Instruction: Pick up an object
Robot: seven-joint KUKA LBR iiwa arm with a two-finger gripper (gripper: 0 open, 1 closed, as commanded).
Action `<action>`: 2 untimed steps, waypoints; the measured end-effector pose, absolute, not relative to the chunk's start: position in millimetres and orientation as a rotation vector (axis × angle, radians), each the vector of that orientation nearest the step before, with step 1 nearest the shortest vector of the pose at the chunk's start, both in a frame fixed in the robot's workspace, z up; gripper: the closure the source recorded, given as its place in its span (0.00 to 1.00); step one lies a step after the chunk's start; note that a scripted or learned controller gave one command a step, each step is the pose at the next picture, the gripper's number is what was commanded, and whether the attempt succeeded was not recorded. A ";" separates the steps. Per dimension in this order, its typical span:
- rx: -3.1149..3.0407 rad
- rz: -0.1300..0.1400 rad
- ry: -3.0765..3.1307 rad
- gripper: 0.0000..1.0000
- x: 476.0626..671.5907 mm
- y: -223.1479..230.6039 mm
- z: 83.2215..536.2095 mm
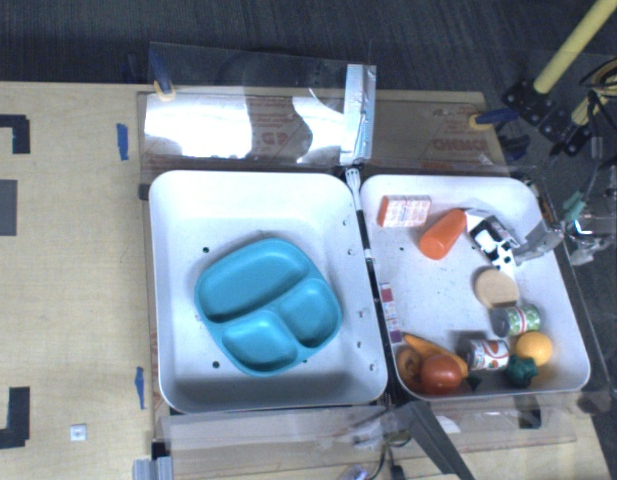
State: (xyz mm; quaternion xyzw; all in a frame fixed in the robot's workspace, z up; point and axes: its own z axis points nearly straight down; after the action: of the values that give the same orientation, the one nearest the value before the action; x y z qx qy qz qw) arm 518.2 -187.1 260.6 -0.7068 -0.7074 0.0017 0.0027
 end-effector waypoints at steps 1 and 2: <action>-2.054 0.003 -2.357 0.00 603.6 -153.0 118.6; -1.967 -0.055 -2.465 0.00 582.7 -170.9 108.4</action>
State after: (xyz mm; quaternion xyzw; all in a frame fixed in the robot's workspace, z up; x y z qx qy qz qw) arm 582.7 -170.9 108.4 -0.6237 -0.7815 -0.0175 -0.0063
